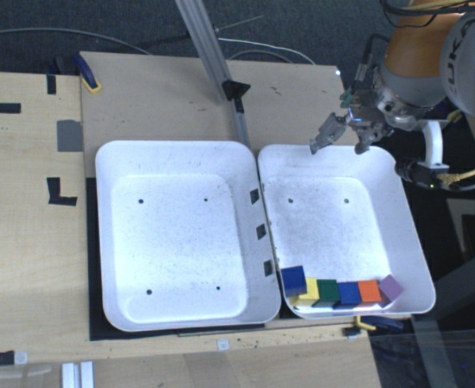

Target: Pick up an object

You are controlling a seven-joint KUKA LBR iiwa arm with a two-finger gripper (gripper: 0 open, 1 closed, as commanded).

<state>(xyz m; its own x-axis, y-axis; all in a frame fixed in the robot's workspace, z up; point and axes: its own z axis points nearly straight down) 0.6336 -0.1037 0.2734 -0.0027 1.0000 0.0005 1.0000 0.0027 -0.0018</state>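
In the camera view, two shallow white bins are seen side by side on a wooden bench (27,241). The left bin (112,217) is bordered on its right by the right bin (407,233), and small dark clips are set along the seam between them. A row of small blocks is gathered along the near wall of the right bin: a blue block (292,279) stands at the left end, resting partly on a yellow block (305,293), followed by a green block (327,290), a second blue block (349,293), an orange block (369,291) and a purple block (390,286) at the right end, tilted against the bin's corner. The blocks are set touching or just beside one another. The gripper (340,137) is held above the far rim of the right bin, well apart from the blocks, at the end of the grey arm with its orange band (431,23). Its two fingers are seen spread apart, with nothing between them. A slanted metal pole (207,43) is seen crossing the far side of the bench.
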